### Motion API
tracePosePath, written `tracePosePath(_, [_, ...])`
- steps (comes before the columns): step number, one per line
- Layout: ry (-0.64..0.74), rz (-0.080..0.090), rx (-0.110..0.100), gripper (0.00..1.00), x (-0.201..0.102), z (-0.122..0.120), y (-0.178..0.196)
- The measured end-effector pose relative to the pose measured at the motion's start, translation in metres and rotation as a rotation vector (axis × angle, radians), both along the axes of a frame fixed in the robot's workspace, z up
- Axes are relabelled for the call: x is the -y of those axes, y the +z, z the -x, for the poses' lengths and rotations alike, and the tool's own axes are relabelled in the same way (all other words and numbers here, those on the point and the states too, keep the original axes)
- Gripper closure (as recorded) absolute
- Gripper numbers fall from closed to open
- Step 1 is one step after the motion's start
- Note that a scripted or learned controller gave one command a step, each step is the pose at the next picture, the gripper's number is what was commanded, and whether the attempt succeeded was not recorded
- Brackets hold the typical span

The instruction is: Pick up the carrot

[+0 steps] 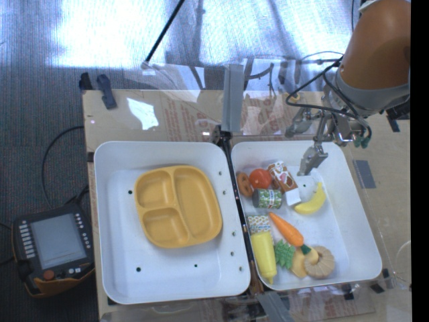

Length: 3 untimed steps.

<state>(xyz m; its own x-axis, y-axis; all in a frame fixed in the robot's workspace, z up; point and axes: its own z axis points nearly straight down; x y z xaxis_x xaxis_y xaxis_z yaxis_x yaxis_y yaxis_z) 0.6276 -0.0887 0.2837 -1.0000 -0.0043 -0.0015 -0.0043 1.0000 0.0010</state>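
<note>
Currently, by label:

Gripper: the gripper (312, 161) hangs over the upper part of the right bin (358, 237), at about one o'clock from the carrot. Whether it is open or closed I cannot tell from this slant; nothing is seen held in it.

Carrot: the carrot (287, 229) lies near the middle of the right bin, its tip toward eleven o'clock and its green top (285, 253) at the lower end, toward six o'clock.

Neighbours: a small green can (267, 198) sits just beyond the tip at eleven o'clock; a yellow bottle (262, 247) lies just beside it at eight o'clock; a banana (312, 201) rests at two o'clock, between the carrot and the gripper; a tan ring-shaped piece (320, 262) sits at four o'clock, near the green top.

Other bin: the left bin (117, 180) holds a yellow divided plate (178, 206), well apart from the job.

Step in hand: judged as the approach; the carrot is not yet lifted.

Risk, crowding: coming down at either end could catch the can or the ring-shaped piece, because both lie close.

Risk, slip: the carrot tapers, so a grip near the thin tip could squeeze it out sideways.

Risk, path: a low, straight move from one o'clock could nudge the banana.
</note>
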Motion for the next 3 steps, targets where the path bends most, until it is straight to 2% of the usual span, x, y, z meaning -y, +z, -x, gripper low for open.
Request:
tracePosePath(1, [0.202, -0.002, -0.006, 0.00, -0.072, 0.064, -0.081])
tracePosePath(2, [0.247, -0.001, -0.005, 0.00, -0.032, 0.139, -0.098])
tracePosePath(3, [-0.255, 0.000, -0.007, 0.00, 0.006, 0.093, -0.183])
